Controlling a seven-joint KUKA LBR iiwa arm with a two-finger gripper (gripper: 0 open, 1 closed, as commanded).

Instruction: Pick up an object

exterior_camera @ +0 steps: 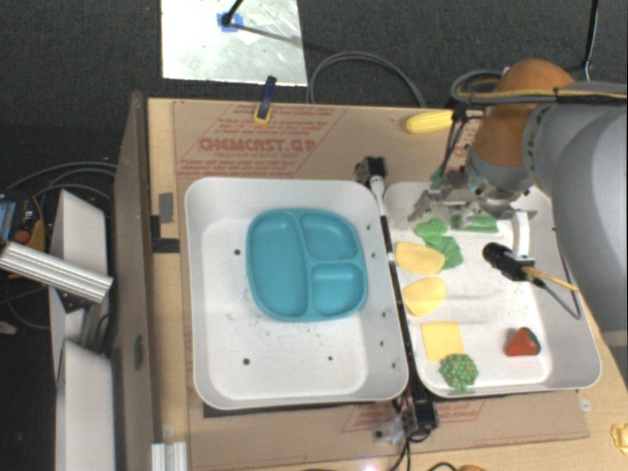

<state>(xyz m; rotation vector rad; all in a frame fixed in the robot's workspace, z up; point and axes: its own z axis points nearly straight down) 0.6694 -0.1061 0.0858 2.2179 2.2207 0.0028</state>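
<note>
Two shallow white bins sit side by side on the worktop. The left bin holds a teal divided plate, lying flat near its middle; the right bin holds the loose pieces that could be picked up. The grey arm reaches in from the right; its pincer hangs over the far end of the right bin, and whether it is apart or together cannot be told from this slant. Just on the near side of the pincer lies a green leafy piece; touching that, toward the wall between the bins, lies a yellow oval piece. Nearer the camera come a second yellow oval, then a yellow square, then a green broccoli-like piece by the near wall; a red piece lies well apart from these, toward the right side of the bin.
</note>
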